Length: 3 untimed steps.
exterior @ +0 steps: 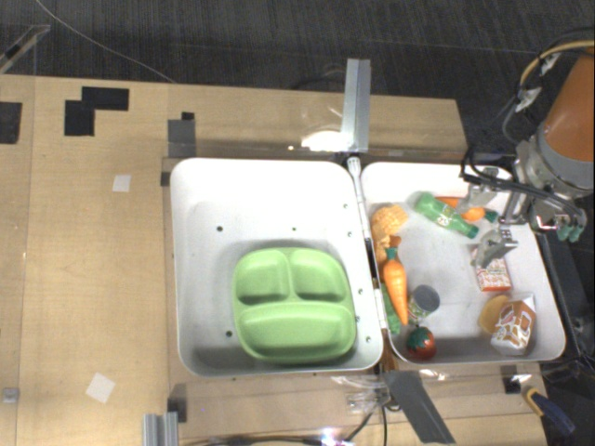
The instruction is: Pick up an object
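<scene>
My gripper (495, 233) hangs over the right bin (548, 342), near its right side, below the orange-banded wrist. It looks open, with nothing between its fingers. Just beneath its lower tip lies a small red and white carton (493, 276). A green bottle (443, 213) lies to the gripper's left, with an orange piece (475, 215) beside it. A carrot (395, 286) lies along the bin's left wall, below a crumbly orange lump (389, 219). A grey round can (425, 298), a red tomato (421, 343) and a brown snack packet (509, 322) sit toward the front.
The left bin (200, 212) holds a green compartment plate (293, 303) at its front. A metal post (357, 100) stands behind the divider between the bins. Cables hang around the arm at the right.
</scene>
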Each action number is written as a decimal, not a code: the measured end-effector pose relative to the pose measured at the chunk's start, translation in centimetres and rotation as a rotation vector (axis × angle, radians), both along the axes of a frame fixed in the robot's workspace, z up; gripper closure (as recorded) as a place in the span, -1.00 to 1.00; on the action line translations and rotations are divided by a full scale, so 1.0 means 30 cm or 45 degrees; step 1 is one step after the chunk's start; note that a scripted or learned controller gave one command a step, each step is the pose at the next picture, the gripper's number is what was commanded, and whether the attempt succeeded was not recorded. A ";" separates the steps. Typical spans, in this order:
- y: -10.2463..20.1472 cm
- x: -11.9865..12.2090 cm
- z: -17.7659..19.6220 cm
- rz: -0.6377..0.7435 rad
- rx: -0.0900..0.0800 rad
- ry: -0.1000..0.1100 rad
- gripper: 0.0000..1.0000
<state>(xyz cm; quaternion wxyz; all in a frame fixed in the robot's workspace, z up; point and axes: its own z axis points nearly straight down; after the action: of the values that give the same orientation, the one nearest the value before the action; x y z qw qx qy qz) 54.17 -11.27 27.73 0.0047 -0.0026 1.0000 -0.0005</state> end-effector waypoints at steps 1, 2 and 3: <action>-0.179 -0.113 -0.323 0.119 0.000 0.009 -1.00; -0.312 -0.054 -0.623 0.131 -0.006 -0.011 -1.00; -0.206 0.330 -0.632 0.076 0.001 -0.001 -1.00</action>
<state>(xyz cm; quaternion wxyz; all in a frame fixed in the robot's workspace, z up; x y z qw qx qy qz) 64.07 -17.44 8.76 0.0052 -0.0323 0.9995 -0.0001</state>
